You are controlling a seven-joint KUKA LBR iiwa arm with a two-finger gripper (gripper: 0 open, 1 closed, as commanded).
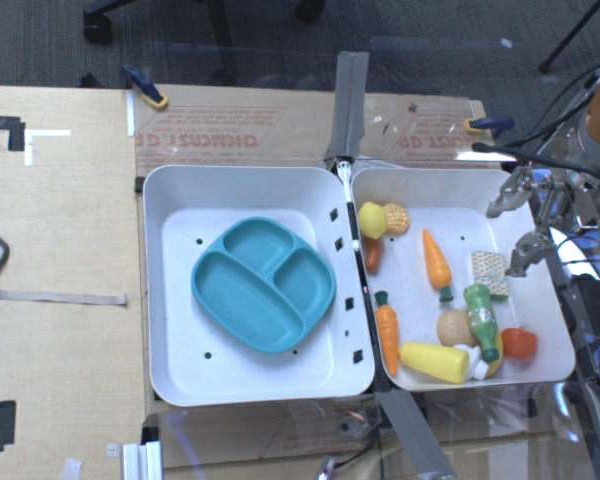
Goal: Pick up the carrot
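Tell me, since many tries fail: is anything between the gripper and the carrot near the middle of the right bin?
Nothing visible. The gripper hangs over the right bin's right side; bare white floor separates it from that carrot. The patterned sponge lies just below that line.

camera view: fixed overhead | slanted down | both bins (158,298) in frame
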